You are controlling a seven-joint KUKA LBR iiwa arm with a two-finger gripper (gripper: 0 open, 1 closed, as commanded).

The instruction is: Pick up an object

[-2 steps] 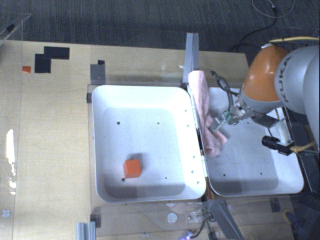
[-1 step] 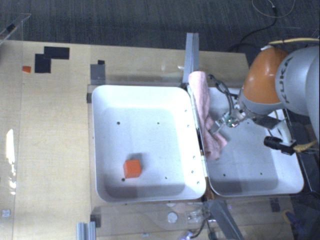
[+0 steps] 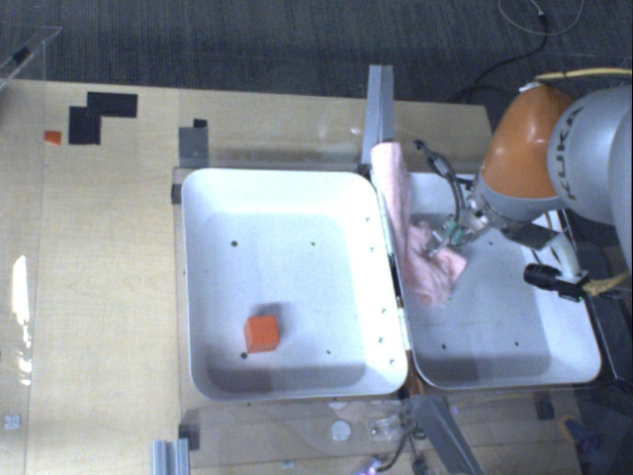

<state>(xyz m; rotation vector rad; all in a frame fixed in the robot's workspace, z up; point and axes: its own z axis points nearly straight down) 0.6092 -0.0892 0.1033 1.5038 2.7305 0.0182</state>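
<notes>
Pink cloth (image 3: pixel 420 250) lies draped over the left wall of the right bin (image 3: pixel 514 364), and my gripper (image 3: pixel 447 237) is down on its folds. I'm at the grasp; whether my jaws are closed, I can't tell. Next comes a straight lift.

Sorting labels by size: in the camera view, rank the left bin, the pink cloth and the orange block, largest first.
1. Left bin
2. Pink cloth
3. Orange block
The gaps are plain; camera nearness changes nothing here.

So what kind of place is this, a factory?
More likely a robotics lab: a robot arm reaches over two white bins on a wooden bench, with an orange block and pink cloth as test objects.
</notes>
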